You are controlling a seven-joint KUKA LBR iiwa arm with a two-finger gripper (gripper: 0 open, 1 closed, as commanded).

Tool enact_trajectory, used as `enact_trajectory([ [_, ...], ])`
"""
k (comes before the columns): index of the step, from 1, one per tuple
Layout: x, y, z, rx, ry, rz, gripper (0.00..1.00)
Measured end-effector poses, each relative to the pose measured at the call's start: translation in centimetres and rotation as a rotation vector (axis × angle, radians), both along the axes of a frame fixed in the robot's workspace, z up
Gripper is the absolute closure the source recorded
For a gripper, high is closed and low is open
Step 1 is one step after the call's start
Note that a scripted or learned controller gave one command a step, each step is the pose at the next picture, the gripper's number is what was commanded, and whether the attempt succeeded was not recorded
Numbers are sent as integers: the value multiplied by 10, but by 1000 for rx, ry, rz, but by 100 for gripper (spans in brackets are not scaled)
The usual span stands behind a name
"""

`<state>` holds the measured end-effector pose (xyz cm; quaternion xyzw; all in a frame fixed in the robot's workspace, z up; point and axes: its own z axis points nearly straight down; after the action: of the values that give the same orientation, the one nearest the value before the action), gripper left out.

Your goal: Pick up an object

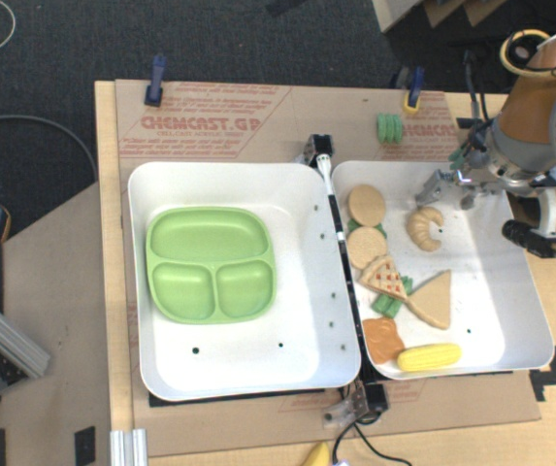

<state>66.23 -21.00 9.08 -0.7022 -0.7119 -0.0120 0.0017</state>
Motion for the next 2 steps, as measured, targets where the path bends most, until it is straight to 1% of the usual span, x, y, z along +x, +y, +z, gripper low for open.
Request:
enact_trajectory([
  [1,-19,0,-2,0,6,-1,0],
  [2,-14,1,2,-3,16,-6,0],
])
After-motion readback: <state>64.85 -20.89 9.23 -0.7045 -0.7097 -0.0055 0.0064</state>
